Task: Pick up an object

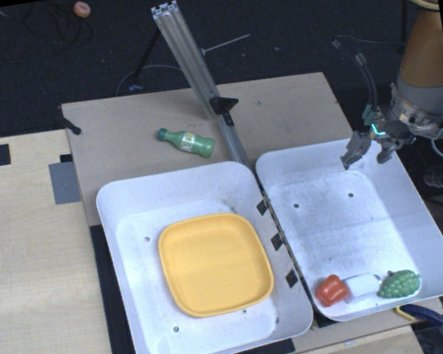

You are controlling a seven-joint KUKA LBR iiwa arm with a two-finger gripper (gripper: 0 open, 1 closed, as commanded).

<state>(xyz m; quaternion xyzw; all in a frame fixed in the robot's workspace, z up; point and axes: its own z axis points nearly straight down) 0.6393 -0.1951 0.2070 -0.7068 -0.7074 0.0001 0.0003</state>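
The hand [368, 150] is seen over the far right edge of the right bin [429, 213], its two fingers spread apart with nothing held between them. Well below the hand, along the near wall of the same bin, three things are lined up: a red pepper [331, 290], a white block [360, 285] just beside it, and a green bunch of grapes [398, 284] at the end. To the hand's left and lower, a yellow plate [215, 263] is laid in the left bin [121, 231]. Further left of the hand, a green bottle [186, 142] is lying on the counter [286, 111] beyond the bins
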